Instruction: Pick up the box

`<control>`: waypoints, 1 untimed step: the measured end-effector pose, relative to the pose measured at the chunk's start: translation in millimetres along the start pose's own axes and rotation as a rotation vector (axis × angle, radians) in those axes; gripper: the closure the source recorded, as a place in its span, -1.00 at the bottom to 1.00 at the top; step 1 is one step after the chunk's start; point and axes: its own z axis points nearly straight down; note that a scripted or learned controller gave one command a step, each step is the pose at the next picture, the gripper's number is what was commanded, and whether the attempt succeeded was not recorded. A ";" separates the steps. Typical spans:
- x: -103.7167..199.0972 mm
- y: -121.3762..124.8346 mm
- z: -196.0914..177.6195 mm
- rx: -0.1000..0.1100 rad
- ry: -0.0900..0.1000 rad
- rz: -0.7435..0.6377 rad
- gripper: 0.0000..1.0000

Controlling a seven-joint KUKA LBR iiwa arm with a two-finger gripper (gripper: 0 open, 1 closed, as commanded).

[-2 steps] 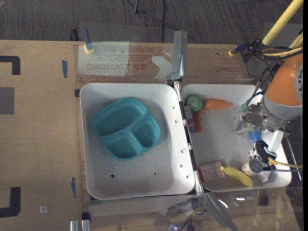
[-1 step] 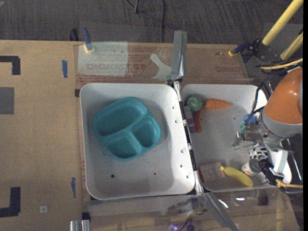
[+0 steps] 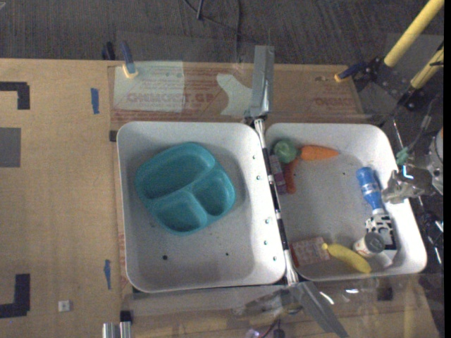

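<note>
Here, left bin: holds a teal divided plate, lying flat.
Right bin: a carrot with its green top at the far left corner.
Box: small brown one at the near wall, just beside a banana.
Blue bottle: lies near the right wall.
Claw: at the right rim, beside the bottle; its state cannot be told.

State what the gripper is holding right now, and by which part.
Nothing is visibly held. The gripper sits at the right bin's right edge, near the blue bottle; the box lies apart, by the banana.
</note>
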 end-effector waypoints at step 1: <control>72.4 13.2 101.1 -0.007 0.000 -0.380 1.00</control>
